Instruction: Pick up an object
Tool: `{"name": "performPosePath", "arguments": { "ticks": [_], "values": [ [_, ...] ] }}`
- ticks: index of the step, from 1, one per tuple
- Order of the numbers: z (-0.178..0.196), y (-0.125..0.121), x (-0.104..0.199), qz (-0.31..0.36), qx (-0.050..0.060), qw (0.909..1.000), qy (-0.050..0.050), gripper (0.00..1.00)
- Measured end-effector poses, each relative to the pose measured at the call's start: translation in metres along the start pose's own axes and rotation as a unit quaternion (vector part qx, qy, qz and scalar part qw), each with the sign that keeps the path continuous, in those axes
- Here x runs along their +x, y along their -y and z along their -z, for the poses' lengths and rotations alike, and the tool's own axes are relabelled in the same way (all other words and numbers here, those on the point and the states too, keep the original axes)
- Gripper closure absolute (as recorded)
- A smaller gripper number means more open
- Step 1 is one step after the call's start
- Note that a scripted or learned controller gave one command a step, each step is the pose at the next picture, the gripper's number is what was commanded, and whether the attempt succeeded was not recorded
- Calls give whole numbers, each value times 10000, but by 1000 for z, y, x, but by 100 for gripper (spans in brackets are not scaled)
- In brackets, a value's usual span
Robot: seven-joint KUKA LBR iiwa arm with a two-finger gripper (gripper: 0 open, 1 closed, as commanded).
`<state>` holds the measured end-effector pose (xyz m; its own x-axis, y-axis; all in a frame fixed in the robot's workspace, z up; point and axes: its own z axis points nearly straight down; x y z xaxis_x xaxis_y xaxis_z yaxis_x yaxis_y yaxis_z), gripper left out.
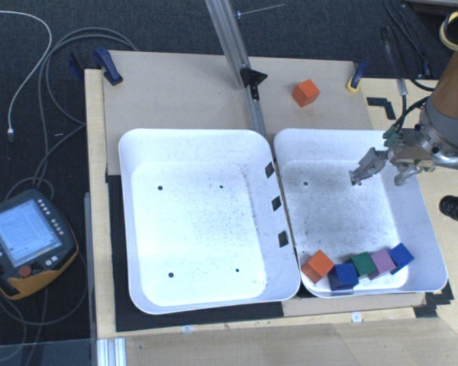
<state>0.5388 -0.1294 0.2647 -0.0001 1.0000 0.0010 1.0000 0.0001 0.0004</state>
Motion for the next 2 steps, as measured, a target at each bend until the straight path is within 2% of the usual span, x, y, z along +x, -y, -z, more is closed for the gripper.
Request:
{"name": "performPosePath", "arguments": {
  "ticks": [1,2],
  "values": [
    [-132,-30,36,11,50,10000,-11,0],
    [-130,-22,49,7,26,10000,-9,0]
  ]
}}
